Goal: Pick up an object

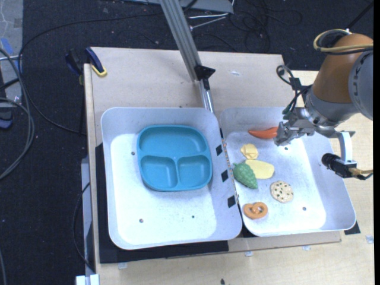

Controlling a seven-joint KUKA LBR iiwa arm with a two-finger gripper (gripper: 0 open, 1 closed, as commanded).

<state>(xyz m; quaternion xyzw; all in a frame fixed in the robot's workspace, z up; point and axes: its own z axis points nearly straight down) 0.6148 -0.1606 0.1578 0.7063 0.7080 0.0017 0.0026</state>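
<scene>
Left bin (119,218) held a blue divided tray (175,157), sitting toward its 12 o'clock side. Right bin (332,212) held the small items: green piece (245,175) at about 9 o'clock, yellow pieces (256,162) just beside it, pretzel (255,210) at 7 o'clock, cookie (281,191) near centre, orange carrot (263,133) at 11 o'clock. Gripper (285,134) hung over the bin's 12 o'clock edge, right by the carrot's end (touching or not, couldn't tell). Whether it was spread or closed couldn't be made out; nothing visibly held.

Two white bins (119,218) — one blue tray (175,158), six toy foods (261,170).
</scene>
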